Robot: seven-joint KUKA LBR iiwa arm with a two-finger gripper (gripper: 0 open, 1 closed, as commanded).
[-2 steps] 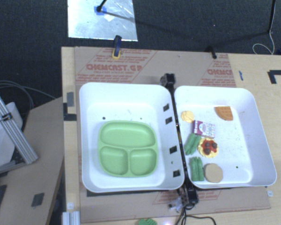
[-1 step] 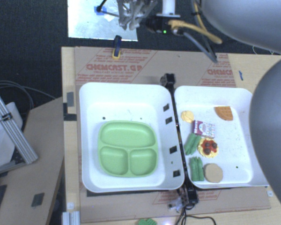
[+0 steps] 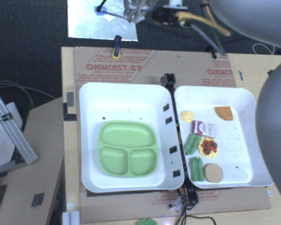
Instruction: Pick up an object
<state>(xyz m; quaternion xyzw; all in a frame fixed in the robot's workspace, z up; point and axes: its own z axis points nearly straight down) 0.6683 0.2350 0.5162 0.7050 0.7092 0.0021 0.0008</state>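
The right bin (image 3: 243,125) holds several small toy foods. Among them are a yellow round piece (image 3: 187,116), an orange slice (image 3: 223,112) and a pink and white carton (image 3: 203,128). Below these lie a green pod (image 3: 192,143), a red and yellow piece (image 3: 209,147), a second green piece (image 3: 195,168) and a tan disc (image 3: 213,173). My gripper (image 3: 136,8) hangs at the top of the view, far behind both bins, over a shiny metal sheet (image 3: 91,13). It is well away from every object.
A green three-compartment tray (image 3: 128,148) lies in the left bin (image 3: 91,125). Black clips (image 3: 168,121) run along the divider between the bins. The grey arm (image 3: 253,8) crosses the top right and its bulk covers the right edge. Cables (image 3: 201,22) hang near the gripper.
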